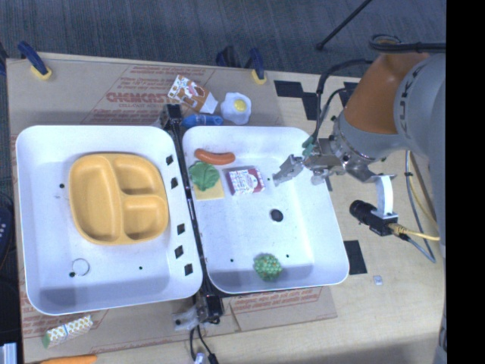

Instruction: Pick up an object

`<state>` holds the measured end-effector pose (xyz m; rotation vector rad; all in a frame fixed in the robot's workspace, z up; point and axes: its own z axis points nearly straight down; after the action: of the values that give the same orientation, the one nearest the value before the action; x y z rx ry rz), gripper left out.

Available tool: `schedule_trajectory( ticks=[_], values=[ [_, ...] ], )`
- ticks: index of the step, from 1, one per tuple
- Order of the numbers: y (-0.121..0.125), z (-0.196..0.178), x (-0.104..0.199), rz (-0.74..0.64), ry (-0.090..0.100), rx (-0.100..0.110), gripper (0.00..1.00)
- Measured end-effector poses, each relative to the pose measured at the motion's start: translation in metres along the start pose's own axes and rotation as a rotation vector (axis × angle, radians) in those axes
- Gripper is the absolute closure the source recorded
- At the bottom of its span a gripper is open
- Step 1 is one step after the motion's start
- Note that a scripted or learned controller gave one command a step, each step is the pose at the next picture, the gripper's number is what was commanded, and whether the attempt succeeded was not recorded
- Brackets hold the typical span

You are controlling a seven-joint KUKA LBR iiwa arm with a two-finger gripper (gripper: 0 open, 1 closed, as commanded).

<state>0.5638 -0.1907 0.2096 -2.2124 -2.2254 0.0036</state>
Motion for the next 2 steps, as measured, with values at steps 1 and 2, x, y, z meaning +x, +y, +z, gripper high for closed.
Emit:
schedule_trajectory(
  ticks=[1, 2],
  values=[
    [0.051, 0.101, 0.033, -0.207, 0.001, 0.001, 0.00],
    [0.048, 0.112, 0.084, -0.258, -0.008, -0.014, 0.00]
  ],
)
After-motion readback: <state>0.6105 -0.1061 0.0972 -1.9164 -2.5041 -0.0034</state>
